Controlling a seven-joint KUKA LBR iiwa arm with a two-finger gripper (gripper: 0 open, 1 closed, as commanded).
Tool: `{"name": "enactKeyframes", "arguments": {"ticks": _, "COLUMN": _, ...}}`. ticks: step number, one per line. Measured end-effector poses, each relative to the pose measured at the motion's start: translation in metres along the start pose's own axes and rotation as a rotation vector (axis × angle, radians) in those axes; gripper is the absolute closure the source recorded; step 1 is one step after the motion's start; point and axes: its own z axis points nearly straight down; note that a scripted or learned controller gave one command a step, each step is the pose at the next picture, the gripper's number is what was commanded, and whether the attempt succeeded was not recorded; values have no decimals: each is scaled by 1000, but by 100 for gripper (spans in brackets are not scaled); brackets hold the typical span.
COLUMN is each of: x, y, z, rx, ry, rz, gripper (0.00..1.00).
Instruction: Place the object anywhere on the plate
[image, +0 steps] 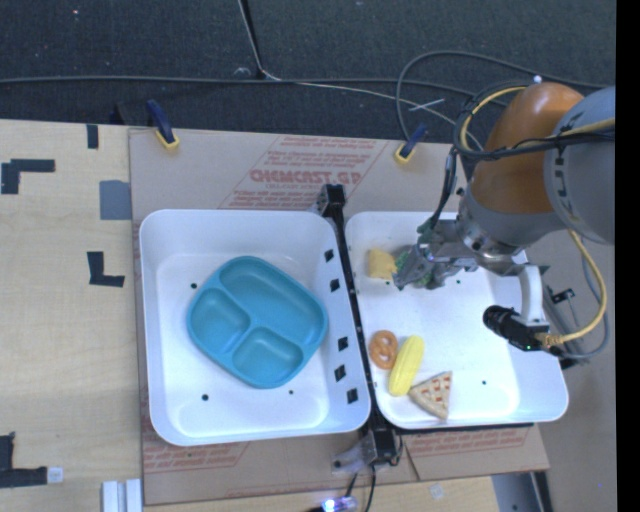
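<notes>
Glossy plastic plate (258, 320), smooth white bins (160, 300), matt cardboard (290, 170) underneath

Blue plate (258, 320) in white bin (160, 300). At 3 o'clock: yellow block (380, 264), orange pretzel (382, 348), yellow corn (405, 364), tan wedge (433, 394), perhaps pizza.

Robot lab bench, 2 white bins (160, 330) clamped on cardboard (290, 170), loose cables (300, 85)

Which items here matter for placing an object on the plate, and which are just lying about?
Belongs to the job:
- blue plate, in the left bin
- claw, low in the right bin
- yellow chunk beside the claw, seemingly the nearest candidate

Lying about for now:
- pretzel
- corn cob
- pizza slice
- clamps on the cardboard
</notes>
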Motion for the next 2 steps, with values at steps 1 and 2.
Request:
{"name": "enactKeyframes", "arguments": {"ticks": 1, "x": 49, "y": -7, "z": -8, "rx": 0, "ry": 1, "rz": 0, "gripper": 100}}
{"name": "enactKeyframes", "arguments": {"ticks": 2, "x": 95, "y": -17, "z": -12, "rx": 0, "ry": 0, "rz": 1, "gripper": 100}}
